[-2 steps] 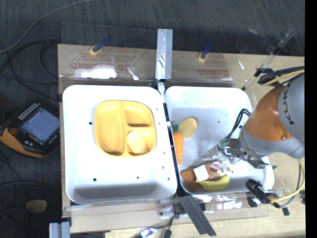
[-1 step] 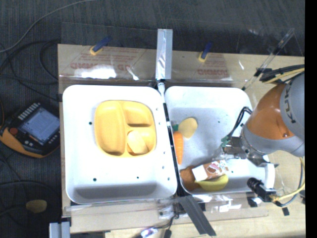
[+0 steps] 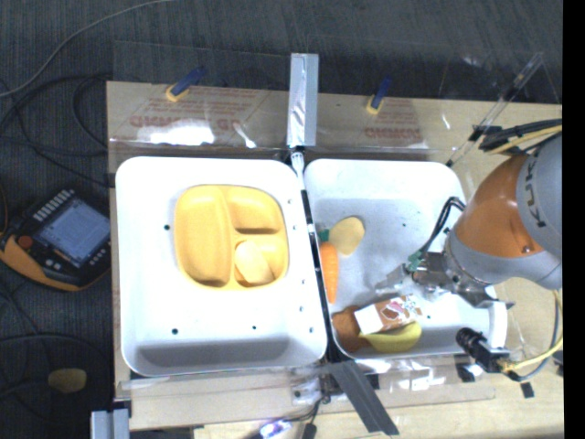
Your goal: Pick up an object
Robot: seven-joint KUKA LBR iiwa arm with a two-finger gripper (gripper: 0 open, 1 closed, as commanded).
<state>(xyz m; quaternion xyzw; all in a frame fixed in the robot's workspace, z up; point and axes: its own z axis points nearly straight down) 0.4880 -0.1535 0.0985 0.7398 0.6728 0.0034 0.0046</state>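
From above, the table (image 3: 128,117) carries two white bins side by side, and the right bin (image 3: 402,176) serves as the landmark. Inside it, along its left wall, lies a carrot (image 3: 329,271); a pale round piece (image 3: 346,234) sits just beside the carrot's upper end. At the bin's near edge a banana (image 3: 398,339) lies touching a brown item (image 3: 345,324), with a small packet (image 3: 388,315) resting on top of them. The arm (image 3: 501,231) reaches over the bin's right side, and its jaws (image 3: 413,273) hang just above the packet; whether they are parted or closed cannot be told. To the left of this bin, the left bin (image 3: 146,327) holds a yellow tray (image 3: 215,240).
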